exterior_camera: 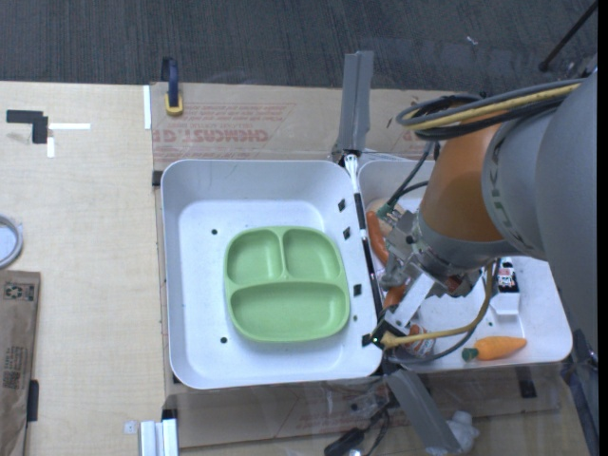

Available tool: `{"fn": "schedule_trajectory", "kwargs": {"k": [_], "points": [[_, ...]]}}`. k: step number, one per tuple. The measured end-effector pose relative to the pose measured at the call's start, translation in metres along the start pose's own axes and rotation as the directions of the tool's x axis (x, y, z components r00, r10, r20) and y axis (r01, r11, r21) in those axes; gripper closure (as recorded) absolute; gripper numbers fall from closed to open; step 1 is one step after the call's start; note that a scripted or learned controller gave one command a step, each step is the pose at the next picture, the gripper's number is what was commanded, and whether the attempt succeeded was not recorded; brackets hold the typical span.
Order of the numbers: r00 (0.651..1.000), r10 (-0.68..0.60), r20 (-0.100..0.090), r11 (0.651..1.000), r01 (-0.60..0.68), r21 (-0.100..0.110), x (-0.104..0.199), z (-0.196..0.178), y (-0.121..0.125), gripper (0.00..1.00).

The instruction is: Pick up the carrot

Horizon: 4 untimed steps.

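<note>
Looking down on two white bins side by side. The left bin (190, 283) holds one green divided plate (285, 284) with three compartments (two small at the far side, one long at the near side), sitting near that bin's middle.

One grey arm (532, 179) with an orange band (456, 193) reaches over the right bin (541, 297), and the gripper (399, 288) sits low by the wall shared with the left bin; whether it is open or closed can't be told (wrist and cables cover it), and nothing is visibly held.

One carrot (499, 348), orange with a green stem end pointing toward the left bin, lies on its side at the near edge of the right bin, apart from the gripper. One more orange thing (376, 236) shows partly under the arm, just beside the shared wall; too hidden to name. One small white item with dark and red marks (505, 278) lies in the right bin, beyond the carrot.

One yellow cable (442, 333) curves between gripper and carrot. One blue-and-yellow clamp (171, 88) sits beyond the left bin's far corner.
</note>
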<state>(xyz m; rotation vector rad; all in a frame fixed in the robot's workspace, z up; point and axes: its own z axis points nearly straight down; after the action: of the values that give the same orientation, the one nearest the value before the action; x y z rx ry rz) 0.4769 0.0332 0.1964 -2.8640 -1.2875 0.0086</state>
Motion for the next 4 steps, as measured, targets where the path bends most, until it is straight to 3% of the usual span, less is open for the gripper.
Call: {"fn": "schedule_trajectory", "kwargs": {"k": [1,2,3,4], "points": [[0.984,0.18,0.0,0.984,-0.18,-0.003,0.052,-0.078,-0.045,1.0],[0.976,-0.216,0.002,0.976,0.216,0.0,0.076,-0.023,-0.068,1.0],[0.969,-0.247,0.001,0.969,0.247,-0.001,0.054,-0.026,-0.047,1.0],[0.979,-0.205,0.001,0.979,0.205,-0.003,0.059,-0.179,-0.052,1.0]]}}
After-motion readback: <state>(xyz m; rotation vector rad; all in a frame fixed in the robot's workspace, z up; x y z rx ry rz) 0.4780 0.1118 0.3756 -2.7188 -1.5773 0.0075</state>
